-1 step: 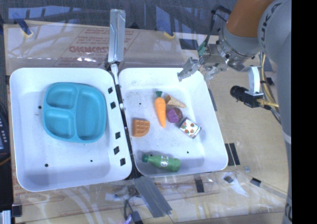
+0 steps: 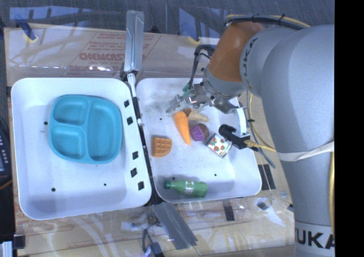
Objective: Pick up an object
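The metal two-finger gripper hangs near the far edge of the right white bin; whether it is clenched cannot be told. Just beneath it, toward the bin's middle, lies the orange plastic carrot, beside a purple round toy.

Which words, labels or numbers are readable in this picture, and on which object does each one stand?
"KUKA": on the grey arm, cut off by the picture's lower edge.
Red print on the cardboard sheet behind the bins: too blurred to read.
Label on the green bottle: too small to read.
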Controlling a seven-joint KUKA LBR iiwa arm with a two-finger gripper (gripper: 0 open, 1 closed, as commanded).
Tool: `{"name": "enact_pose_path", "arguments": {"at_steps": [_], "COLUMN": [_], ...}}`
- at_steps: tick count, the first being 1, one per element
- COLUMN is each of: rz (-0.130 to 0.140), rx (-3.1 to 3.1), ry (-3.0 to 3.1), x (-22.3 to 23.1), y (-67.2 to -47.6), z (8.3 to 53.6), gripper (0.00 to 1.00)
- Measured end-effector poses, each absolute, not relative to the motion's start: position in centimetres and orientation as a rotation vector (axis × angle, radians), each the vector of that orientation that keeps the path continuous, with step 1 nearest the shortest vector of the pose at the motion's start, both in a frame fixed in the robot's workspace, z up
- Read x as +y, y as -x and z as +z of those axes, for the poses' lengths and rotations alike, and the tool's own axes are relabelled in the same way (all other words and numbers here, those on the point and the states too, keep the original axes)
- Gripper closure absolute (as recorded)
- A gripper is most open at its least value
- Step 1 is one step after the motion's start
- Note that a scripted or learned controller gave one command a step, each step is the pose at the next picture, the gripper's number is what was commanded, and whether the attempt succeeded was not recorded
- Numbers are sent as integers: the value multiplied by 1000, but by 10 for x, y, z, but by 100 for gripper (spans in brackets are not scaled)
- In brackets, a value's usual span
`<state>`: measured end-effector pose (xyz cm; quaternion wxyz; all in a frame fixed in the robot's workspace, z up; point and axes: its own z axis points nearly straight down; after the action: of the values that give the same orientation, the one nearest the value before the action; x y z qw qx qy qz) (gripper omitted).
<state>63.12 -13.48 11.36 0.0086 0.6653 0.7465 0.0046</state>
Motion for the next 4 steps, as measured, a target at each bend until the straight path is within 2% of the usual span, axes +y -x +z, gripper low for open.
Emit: {"name": "enact_pose_path", "arguments": {"at_steps": [1, 2, 3, 4], "rz": [17, 19, 18, -3], "rx": [2304, 2306, 2307, 2437], "ry": [-2104, -2098, -2098, -1978], "x": [-141, -141, -141, -104], "y": [-606, -608, -607, -596], "z": [103, 115, 114, 93], "gripper": [0, 100, 0, 0]}}
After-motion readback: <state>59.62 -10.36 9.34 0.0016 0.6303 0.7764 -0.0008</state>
